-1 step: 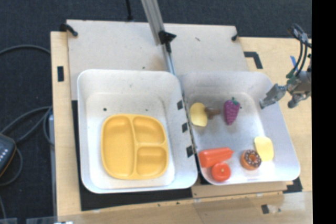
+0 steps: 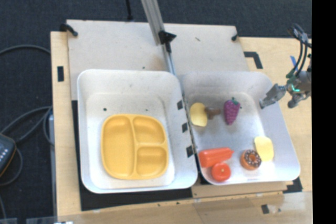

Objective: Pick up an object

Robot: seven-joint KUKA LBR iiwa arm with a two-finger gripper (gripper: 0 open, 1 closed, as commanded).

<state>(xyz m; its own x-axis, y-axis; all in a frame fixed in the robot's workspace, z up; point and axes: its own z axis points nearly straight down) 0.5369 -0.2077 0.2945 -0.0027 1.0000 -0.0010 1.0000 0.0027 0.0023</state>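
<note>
My pincer (image 2: pixel 283 96) hangs over the right edge of the right shallow white bin (image 2: pixel 273 128), its two fingers spread apart with nothing between them. Below and left of it in that bin lie a purple plastic grape bunch (image 2: pixel 232 110), a yellow block (image 2: pixel 264 148) and a chocolate-frosted toy doughnut (image 2: pixel 251 159).

Item count, bench surface:

- Bins: two. Left bin (image 2: pixel 89 113); right bin (image 2: pixel 286 139).
- Trays: one yellow divided tray (image 2: pixel 134 145), three compartments, in the left bin.
- Toy food items: six, all in the right bin:
  - one purple grape bunch (image 2: pixel 232 110)
  - one pale yellow piece with a brown stem (image 2: pixel 198 114)
  - one yellow block (image 2: pixel 264 148)
  - one doughnut (image 2: pixel 251 159)
  - one orange carrot (image 2: pixel 215 155)
  - one red tomato (image 2: pixel 221 172)
</note>
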